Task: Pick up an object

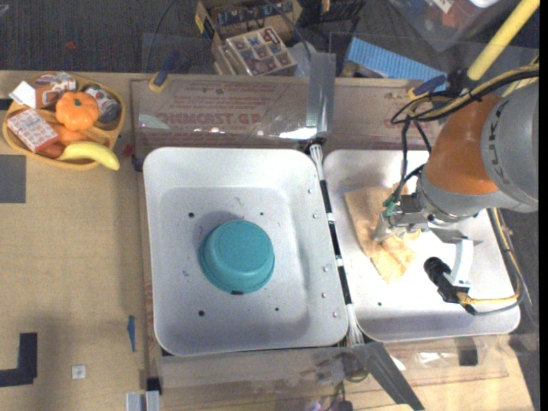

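Note:
A teal bowl (238, 256) lies upside down in the middle of the left bin (171, 178). In the right bin (377, 315) lies a flat tan piece, like a cloth or slice of bread (383, 229). My gripper (390, 235) is down on that tan piece, its fingertips at or on the surface. The grey arm with its orange band (462, 157) comes in from the right and covers the bin's right part. Nothing is seen lifted between the fingers.
A clear plastic wall (231, 114) stands behind the bins. At the bench's far left sits a basket of toy food with a pumpkin and banana (64, 122). Boxes and clutter lie beyond the bench.

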Controlling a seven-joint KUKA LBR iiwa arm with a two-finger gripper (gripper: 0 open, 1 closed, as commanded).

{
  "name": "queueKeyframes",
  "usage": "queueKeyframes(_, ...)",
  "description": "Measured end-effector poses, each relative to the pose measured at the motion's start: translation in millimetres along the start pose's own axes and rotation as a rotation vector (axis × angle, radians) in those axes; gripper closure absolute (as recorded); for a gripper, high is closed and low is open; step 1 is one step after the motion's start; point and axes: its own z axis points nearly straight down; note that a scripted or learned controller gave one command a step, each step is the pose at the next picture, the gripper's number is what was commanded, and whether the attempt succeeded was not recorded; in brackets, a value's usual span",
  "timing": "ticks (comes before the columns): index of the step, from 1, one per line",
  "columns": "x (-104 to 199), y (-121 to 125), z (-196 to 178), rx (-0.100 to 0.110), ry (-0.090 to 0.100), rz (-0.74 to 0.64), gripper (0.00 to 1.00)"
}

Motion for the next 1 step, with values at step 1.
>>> queueKeyframes(1,48.1,12.3,-94.0,0.017,-0.001,-0.061,1.00)
